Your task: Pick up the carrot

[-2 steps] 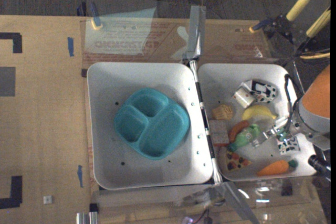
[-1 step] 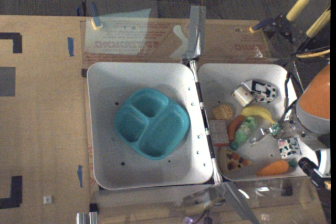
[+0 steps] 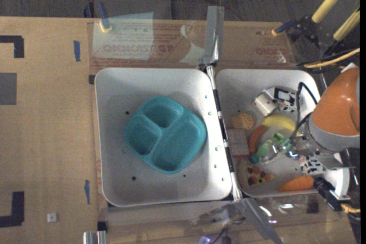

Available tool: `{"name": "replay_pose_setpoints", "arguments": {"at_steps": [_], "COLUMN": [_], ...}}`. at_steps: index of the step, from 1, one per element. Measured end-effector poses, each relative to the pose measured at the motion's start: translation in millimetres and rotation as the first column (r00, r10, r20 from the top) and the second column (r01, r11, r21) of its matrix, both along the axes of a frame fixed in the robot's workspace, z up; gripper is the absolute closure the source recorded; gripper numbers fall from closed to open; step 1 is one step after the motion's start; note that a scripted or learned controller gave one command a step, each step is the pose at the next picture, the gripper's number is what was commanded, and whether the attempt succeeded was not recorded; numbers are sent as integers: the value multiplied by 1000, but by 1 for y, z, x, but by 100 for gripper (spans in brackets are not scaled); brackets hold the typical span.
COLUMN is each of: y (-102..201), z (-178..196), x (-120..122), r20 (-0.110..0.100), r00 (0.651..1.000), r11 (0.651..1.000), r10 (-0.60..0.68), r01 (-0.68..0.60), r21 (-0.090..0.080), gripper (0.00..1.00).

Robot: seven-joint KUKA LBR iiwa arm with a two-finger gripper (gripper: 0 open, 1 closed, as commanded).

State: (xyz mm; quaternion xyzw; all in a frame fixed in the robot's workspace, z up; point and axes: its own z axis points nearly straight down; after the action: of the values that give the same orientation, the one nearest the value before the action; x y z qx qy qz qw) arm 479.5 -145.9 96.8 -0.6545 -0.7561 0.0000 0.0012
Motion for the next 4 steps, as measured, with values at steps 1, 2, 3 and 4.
{"name": "replay_pose_setpoints", "arguments": {"at_steps": [1, 2, 3, 4], "y": [-41, -40, -35, -28], "z": [-6, -5, -6, -7], "x": [8, 10, 12, 131], "r20": [0, 0, 5, 0], "r00": [988, 970, 938, 912], "r11": [987, 970, 938, 912], "r10": [-157, -241, -347, -409], "r01": [157, 241, 346, 409], "r21": [29, 35, 31, 20], "gripper": [0, 0, 0, 0]}}
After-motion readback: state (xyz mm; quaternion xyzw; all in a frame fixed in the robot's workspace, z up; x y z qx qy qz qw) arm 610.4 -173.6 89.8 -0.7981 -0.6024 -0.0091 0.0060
